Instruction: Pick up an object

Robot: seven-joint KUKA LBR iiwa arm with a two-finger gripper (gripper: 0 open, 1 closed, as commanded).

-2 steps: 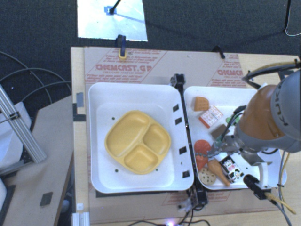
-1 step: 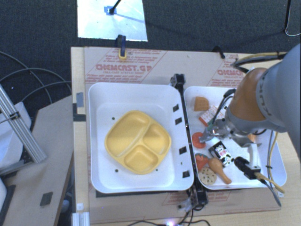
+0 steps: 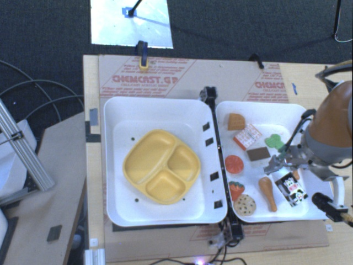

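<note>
In the right bin (image 3: pixel 317 214), nearest the front edge, lie a cookie (image 3: pixel 244 205) and a carrot (image 3: pixel 268 193) (a strawberry (image 3: pixel 236 189) just beside). The hand (image 3: pixel 287 164) hovers above the carrot; its grip can't be told. Farther left, a yellow tray (image 3: pixel 160 165) fills the other bin (image 3: pixel 110 164).

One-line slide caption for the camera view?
KUKA arm's gripper hovers over toy food in the right bin; yellow divided tray in left bin.

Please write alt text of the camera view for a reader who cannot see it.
The arm's tool hangs low over the right bin, among small toy foods such as a carrot, a cookie and a tomato slice. The left bin holds a yellow divided tray.
</note>
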